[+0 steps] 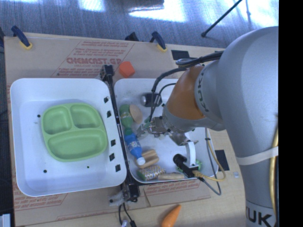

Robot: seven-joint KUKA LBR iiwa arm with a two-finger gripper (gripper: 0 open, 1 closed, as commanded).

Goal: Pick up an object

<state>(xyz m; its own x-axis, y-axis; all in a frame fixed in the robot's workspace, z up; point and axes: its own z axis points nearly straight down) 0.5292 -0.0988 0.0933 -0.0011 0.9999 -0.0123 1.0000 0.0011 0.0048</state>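
The gripper (152,126), finger state indeterminate, sits just right of the blue bottle (133,147), whose long axis runs near-far.

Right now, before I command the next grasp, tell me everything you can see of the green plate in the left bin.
The green plate is a pale green, matte, plastic-looking divided plate with rounded corners and three compartments: two smaller ones on the far side and one long one on the near side. It lies flat and right side up on the floor of the left bin, turned slightly askew to the walls. It stands apart from the bin's walls.
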